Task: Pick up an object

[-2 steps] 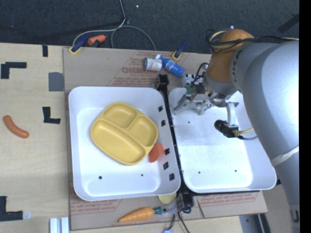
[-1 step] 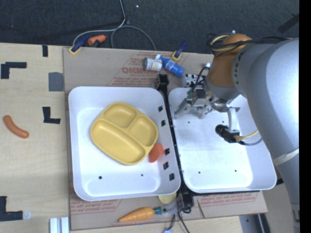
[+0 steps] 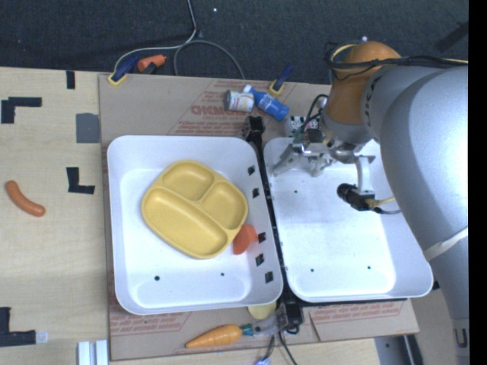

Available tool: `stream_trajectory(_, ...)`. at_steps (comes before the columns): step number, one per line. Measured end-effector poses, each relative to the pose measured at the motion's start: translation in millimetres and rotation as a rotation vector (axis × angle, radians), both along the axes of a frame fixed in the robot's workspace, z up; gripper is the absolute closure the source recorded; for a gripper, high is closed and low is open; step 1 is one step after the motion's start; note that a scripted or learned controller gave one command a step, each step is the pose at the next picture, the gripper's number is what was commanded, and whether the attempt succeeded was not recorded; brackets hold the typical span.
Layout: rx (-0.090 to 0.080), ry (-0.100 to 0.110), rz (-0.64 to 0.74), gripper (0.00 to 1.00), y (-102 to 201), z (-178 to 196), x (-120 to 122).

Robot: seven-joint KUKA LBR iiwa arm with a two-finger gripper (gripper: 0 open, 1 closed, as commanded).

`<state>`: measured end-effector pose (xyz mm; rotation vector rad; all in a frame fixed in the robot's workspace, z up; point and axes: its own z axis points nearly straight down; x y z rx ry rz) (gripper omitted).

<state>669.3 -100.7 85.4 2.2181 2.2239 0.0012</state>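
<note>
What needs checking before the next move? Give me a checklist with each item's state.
1. Target in reach: not ok. The yellow plate and orange piece lie in the left bin; the gripper is at the far edge of the right bin.
2. Fingers open: cannot tell.
3. Nothing held: cannot tell.
4. Piece free to grasp: not ok, it touches the plate's rim.
5. Path across the divider: ok, nothing stands in the way.
6. Cable near the wrist: cannot tell if it will snag.
</note>
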Motion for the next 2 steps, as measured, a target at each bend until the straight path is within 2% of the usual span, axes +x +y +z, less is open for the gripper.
stream_trajectory(1, -0.002, -0.001, 0.001, 1.00, 0.0, 9.8, -0.3)
stream_trajectory(2, 0.002, 0.006, -0.001, 1.00, 44.0, 101.8, -106.6)
